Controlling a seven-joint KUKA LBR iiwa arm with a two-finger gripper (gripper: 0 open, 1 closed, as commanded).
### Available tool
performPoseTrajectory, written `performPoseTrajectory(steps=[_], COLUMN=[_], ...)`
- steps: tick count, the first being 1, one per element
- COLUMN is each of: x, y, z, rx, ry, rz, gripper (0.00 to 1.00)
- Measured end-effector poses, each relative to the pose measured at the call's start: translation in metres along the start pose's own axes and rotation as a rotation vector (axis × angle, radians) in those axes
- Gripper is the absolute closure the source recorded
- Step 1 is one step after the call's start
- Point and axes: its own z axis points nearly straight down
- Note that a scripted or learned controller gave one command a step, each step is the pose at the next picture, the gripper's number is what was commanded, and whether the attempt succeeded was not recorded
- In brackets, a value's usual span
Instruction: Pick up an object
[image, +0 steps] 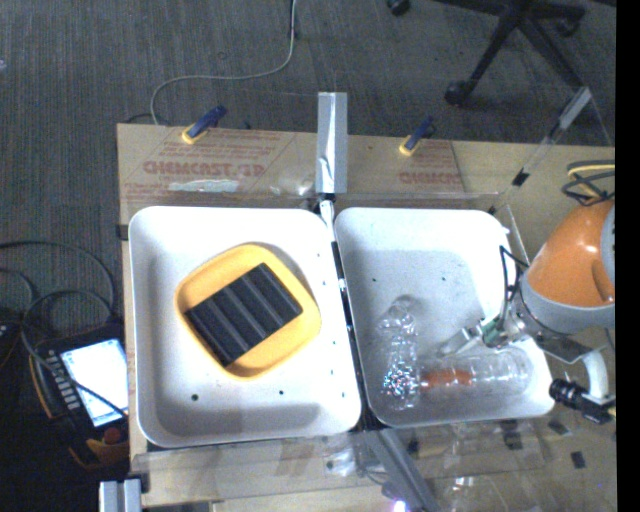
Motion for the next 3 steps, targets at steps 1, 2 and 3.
performPoseTrajectory(steps=[1, 2, 3], x=[-0.016, 0.001, 0.002], y=[0.024, -0.010, 0.041], z=[-0.021, -0.002, -0.061], rx=[0.017, -0.003, 0.013], ry=[0.010, -0.004, -0.001], rz=[0.525, 0.243, 0.188], gripper=[0.00, 0.00, 0.00])
